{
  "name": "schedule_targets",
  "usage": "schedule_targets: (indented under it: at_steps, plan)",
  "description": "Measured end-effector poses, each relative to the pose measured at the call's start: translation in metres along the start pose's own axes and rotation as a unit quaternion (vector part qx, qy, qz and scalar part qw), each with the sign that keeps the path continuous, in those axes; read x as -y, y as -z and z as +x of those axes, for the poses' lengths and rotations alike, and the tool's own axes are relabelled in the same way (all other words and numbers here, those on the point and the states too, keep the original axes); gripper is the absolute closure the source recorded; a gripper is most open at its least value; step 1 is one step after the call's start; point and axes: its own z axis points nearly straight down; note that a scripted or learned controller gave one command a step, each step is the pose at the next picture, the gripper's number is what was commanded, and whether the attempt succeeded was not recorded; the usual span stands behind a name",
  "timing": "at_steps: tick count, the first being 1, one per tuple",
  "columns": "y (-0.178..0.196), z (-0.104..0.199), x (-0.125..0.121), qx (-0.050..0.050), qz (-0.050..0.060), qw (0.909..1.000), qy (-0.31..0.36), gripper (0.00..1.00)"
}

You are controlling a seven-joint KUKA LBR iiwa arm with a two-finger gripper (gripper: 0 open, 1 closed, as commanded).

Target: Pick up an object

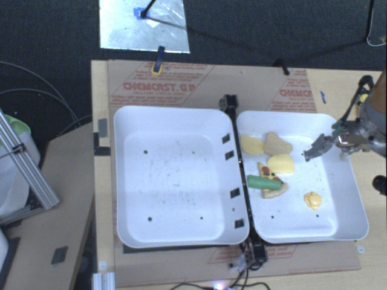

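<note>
The gripper [315, 148] hangs over the right side of the right bin [347, 222], and I cannot tell how it is set. The toy foods lie to its left in that bin. Nearest is a round yellow piece [281, 164]. The green piece [265, 183] lies flat, its long side running left to right.

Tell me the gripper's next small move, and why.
Probably a short slide toward the yellow round piece. The gripper hangs over bare floor of the right bin, nothing under it, and that piece looks like the nearest item, beside the tan piece and pizza slice toy.
</note>
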Motion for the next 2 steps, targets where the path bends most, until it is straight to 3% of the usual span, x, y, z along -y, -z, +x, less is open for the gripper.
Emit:
schedule_targets:
  at_steps: [1, 2]
  plan:
    - [-0.164, -0.009, 0.008, 0.002, -0.003, 1.0000, -0.001, 0.00]
    - [-0.174, 0.045, -0.045, 0.001, -0.004, 1.0000, 0.003, 0.00]
